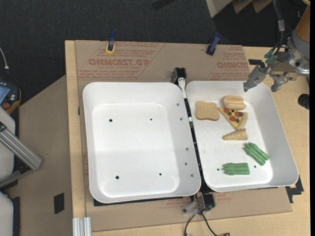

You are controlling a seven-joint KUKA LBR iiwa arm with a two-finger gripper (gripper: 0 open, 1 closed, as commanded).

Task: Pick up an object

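cardboard sheet, 2 blue clamps

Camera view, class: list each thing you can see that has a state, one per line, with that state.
Gripper: open, holding nothing, above the right bin's far corner.
Toast slice: lying flat in the right bin.
Hot dog bun: lying beside the pizza slice.
Two green pea pods: lying apart.
Left bin: holds no toys.
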